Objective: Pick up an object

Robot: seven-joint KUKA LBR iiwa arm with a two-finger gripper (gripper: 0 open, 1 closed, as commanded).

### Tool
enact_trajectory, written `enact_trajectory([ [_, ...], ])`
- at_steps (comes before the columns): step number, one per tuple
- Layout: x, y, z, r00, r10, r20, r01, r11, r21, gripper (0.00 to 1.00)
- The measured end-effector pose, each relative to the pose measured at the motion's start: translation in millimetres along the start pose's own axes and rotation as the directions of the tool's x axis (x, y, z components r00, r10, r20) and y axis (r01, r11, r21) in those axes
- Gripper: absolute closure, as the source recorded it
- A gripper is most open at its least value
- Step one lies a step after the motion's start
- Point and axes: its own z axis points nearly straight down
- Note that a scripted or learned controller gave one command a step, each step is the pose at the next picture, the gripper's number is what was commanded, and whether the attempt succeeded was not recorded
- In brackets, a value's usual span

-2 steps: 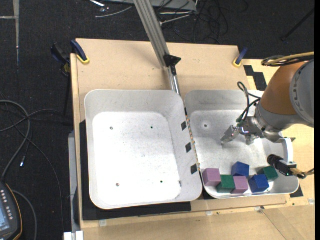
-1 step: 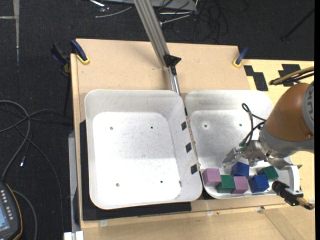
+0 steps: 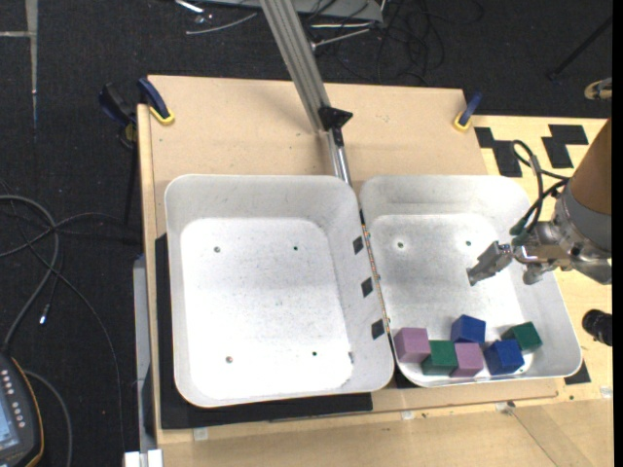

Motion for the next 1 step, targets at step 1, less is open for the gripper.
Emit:
enact_trajectory([
  [1,-2.6,-1.8,9.6,1.000,0.005,-0.002,-0.005,1.000,0.009,0.00],
])
